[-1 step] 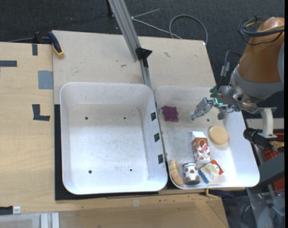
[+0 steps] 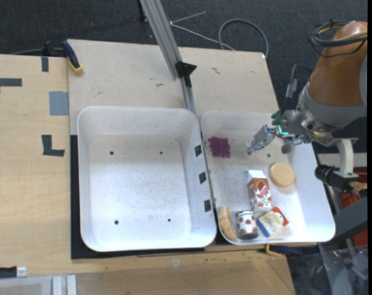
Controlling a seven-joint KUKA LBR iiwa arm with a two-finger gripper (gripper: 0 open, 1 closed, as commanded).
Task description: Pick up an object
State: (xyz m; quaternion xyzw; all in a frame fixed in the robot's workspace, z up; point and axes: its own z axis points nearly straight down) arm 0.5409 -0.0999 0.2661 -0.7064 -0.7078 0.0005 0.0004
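My gripper (image 2: 259, 142) hangs over the upper middle of the right bin (image 2: 309, 226), fingers pointing left and down, with nothing between them. A purple lump (image 2: 220, 146) lies to its left near the bin's left wall. Below and right of the gripper sits a round tan biscuit-like piece (image 2: 282, 175). A small red-and-white carton (image 2: 259, 192) stands beside that piece. At the bin's front edge lie a can (image 2: 248, 224), a yellow-and-blue packet (image 2: 272, 220) and a bread-like piece (image 2: 225, 222).
The left bin (image 2: 137, 177) lies beside the right one, sharing a raised divider. A slanted metal post (image 2: 167, 39) rises behind the bins. A blue-and-yellow clamp (image 2: 72, 57) sits at the bench's far left corner. Cables trail behind the bench.
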